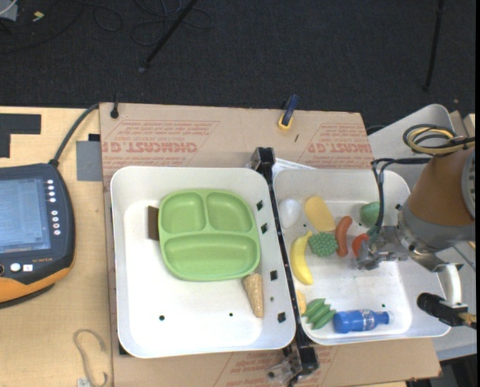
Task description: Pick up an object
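Below, two shallow white bins are seen side by side on a cardboard-covered bench. The left bin (135,297) is occupied by a green divided plate (209,234), with a small dark brown block (152,222) touching its left edge and a tan cone (255,293) lying just past its lower right corner. The right bin (401,297) is crowded with toy food: a yellow piece (319,213) near the top, a textured green item (322,243) below it, a red sausage shape (342,235) just to the right, a banana (301,260) along the left wall, a dark green leafy item (318,314) and a blue bottle (359,321) lying on its side at the bottom. The arm (438,204) is reached in from the right, and the gripper (372,251) is lowered among the items, close beside the red sausage shape and a green round item (371,212). Whether the claw is spread or pressed together cannot be told; nothing is seen between it. A tablet-like pendant (22,224) lies well to the left of the bins.
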Robot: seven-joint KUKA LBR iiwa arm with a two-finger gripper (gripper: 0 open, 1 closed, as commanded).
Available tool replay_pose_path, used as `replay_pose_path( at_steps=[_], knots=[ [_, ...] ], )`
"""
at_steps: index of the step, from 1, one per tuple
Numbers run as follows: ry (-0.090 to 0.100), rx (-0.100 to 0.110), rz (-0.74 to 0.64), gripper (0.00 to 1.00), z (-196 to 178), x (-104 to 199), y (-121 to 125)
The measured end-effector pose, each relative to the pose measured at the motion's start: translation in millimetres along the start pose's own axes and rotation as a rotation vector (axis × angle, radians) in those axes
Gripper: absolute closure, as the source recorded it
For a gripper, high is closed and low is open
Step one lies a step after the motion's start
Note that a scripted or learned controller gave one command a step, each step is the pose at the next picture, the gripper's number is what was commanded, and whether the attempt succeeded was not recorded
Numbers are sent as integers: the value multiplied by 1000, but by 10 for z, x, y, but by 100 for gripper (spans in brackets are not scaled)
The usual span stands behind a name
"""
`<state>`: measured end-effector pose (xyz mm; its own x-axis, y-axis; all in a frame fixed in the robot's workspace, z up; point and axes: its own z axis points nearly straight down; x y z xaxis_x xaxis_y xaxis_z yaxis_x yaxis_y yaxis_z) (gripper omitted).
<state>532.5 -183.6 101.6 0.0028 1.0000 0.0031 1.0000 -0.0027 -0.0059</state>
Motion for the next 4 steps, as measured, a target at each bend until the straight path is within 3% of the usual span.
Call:
replay_pose_path(
  at_steps=[2, 3, 4],
  knots=[
    [-4, -10, -3, 100, -1229, -4, -8],
    [-2, -4, -4, 100, -1258, -11, -10],
    [0, -3, -8, 100, -1265, 507, 43]
  ],
)
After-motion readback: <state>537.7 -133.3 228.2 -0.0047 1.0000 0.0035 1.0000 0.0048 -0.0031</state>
